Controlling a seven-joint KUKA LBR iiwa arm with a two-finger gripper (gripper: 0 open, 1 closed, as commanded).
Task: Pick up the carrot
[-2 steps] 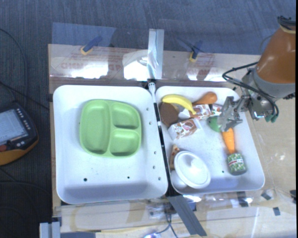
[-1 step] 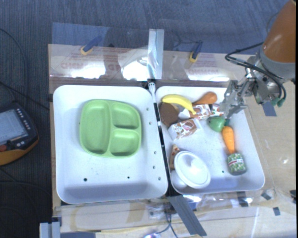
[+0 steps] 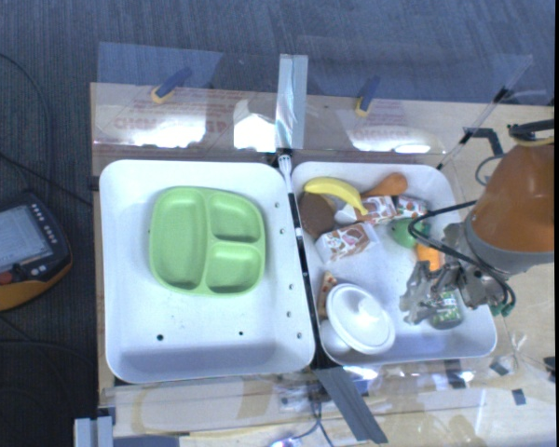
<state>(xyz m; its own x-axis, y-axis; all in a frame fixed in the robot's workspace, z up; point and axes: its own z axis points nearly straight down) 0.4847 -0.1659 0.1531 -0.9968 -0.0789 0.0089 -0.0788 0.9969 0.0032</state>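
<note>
in the right bin (image 3: 384, 270), toward its right wall and just above the claw (image 3: 436, 298) in the view: the carrot (image 3: 428, 253), a short orange stub with a green tuft at its upper-left end, partly tucked under the grey wrist and the orange band. seems to run on a slant, green end up-left, orange end down-right toward the arm, though with the far end hidden, no firm reading of the long axis. close to the claw but apart from it, not within it. hanging low over the bin's lower-right corner, beside a dark greenish blur that cannot be named. impossible to tell from this blurred tangle of metal and cable whether open, closed, or clamped on anything. probably calls for a short shift up-view and slightly left, with a turn to cross the slanted body rather than run along it. worth noting a rival: an orange-brown piece (image 3: 388, 184) at the bin's top edge beside the banana (image 3: 334, 192), well apart from the claw, easily mistaken for the target. also crowding the approach: snack packets (image 3: 350, 240) to the carrot's left and a white bowl (image 3: 359, 315) left of the claw. over in the left bin (image 3: 130, 329), well away from all this, a green divided plate (image 3: 207, 240).
</note>
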